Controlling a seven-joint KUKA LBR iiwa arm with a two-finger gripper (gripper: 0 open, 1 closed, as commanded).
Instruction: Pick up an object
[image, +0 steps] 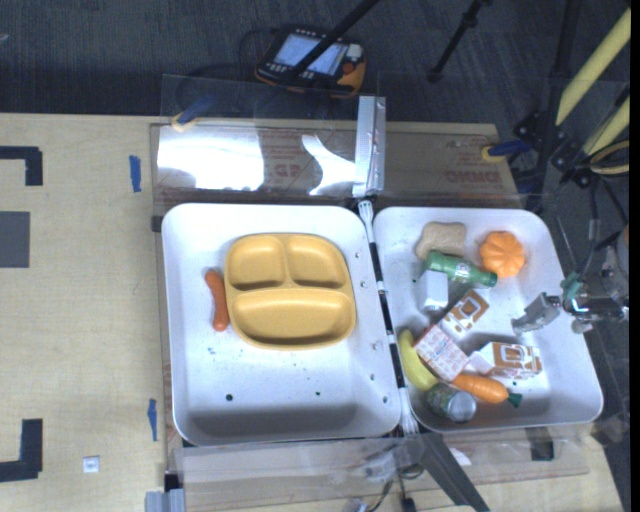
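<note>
- Two white bins lie side by side: in the left bin (190, 390) we see a yellow divided tray (290, 290) and, just beside its left edge, an orange sausage-shaped toy (218, 300).
- In the right bin (570, 385) we see the objects to pick, close together: a tan bread slice (442, 238), an orange pumpkin (501, 253), a green bottle (458, 268) lying on its side, a yellow banana (414, 363), a carrot (482, 388), and small red-and-white cartons (440, 350).
- We see the gripper (548, 310) at the right rim of the right bin, apart from the objects; we cannot tell its state.
</note>
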